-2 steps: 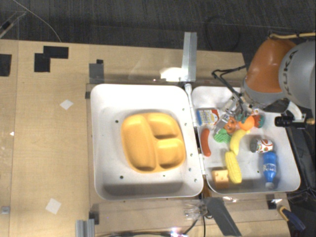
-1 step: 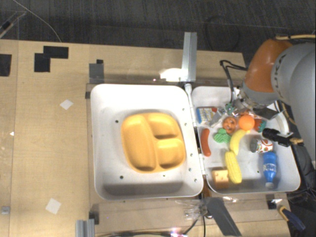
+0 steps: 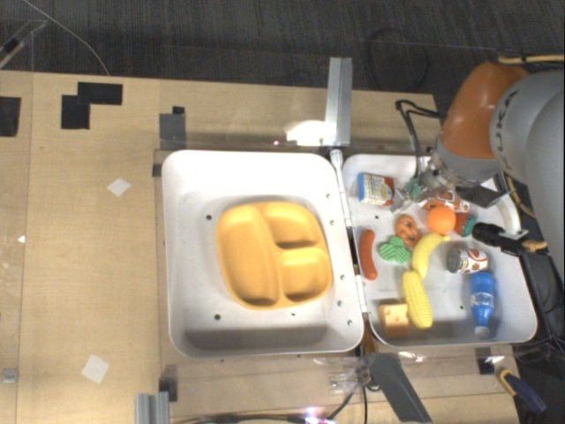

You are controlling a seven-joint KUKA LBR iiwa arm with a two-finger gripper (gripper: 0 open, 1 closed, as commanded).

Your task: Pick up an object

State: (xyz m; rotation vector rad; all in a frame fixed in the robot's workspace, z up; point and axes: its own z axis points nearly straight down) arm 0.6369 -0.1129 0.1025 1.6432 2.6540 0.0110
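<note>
Open or shut, we cannot tell: our gripper [image 3: 422, 186] is a dark blur under the big grey arm [image 3: 521, 122]. It hangs low at the far edge of the right bin [image 3: 528, 329], likely so it can grab a toy. The orange ball [image 3: 440, 218] sits just beside it, near the banana [image 3: 425, 254]. The arm hides that bin's far right corner.

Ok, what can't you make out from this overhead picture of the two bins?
- The pincer: too small and blurred in the camera view to read its fingers.
- The upper right corner of the right bin: hidden by the arm.
- The carton label: too small to read.
- Small item beside the blue bottle: too blurred to identify.
</note>
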